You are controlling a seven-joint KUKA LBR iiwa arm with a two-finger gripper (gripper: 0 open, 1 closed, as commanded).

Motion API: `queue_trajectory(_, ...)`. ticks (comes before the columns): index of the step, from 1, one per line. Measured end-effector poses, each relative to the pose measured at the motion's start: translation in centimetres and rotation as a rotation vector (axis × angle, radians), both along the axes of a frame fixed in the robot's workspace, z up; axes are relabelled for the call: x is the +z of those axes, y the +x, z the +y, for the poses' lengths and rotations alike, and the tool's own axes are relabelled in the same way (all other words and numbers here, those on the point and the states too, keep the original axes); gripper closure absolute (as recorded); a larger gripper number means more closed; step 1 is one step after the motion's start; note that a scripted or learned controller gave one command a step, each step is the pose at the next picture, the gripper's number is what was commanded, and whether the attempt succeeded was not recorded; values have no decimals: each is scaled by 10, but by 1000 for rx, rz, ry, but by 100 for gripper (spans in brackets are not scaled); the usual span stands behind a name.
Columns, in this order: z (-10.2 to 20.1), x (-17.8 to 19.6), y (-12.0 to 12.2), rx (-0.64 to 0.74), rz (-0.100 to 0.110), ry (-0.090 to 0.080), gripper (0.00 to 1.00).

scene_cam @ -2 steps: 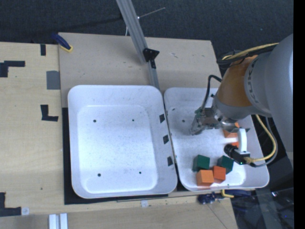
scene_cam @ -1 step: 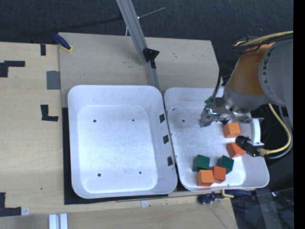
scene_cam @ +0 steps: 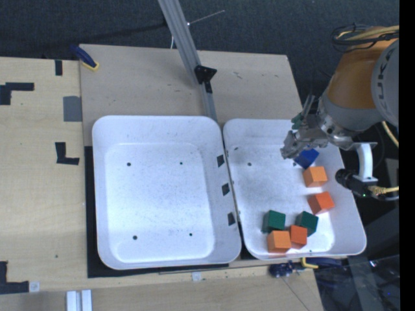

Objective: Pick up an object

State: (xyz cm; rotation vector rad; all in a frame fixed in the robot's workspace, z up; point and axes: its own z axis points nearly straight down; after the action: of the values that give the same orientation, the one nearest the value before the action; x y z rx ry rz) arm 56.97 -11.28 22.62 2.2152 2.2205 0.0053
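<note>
My gripper (scene_cam: pixel 296 146) hangs over the upper right part of the right bin (scene_cam: pixel 253 173). A blue block (scene_cam: pixel 308 157) lies right beside and partly under it, and I cannot make out whether the two touch. Below the blue block are two orange blocks, one close by (scene_cam: pixel 316 176) and one further down (scene_cam: pixel 321 202). Near the bin's front edge sit two green blocks (scene_cam: pixel 274 220) (scene_cam: pixel 307 222) and two more orange ones (scene_cam: pixel 279 240) (scene_cam: pixel 298 235), packed close together.
The left bin (scene_cam: pixel 155 186) stands beside the right one, their rims meeting in the middle. A slanted metal rail (scene_cam: pixel 185 34) runs down to the bins' shared back corner. The arm's orange band (scene_cam: pixel 356 70) and cables (scene_cam: pixel 366 173) crowd the right side.
</note>
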Motion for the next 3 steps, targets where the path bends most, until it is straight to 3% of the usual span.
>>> queue_trajectory(1,0,64,2,0,0,0,100)
queue_trajectory(3,106,23,-16,5,10,2,100)
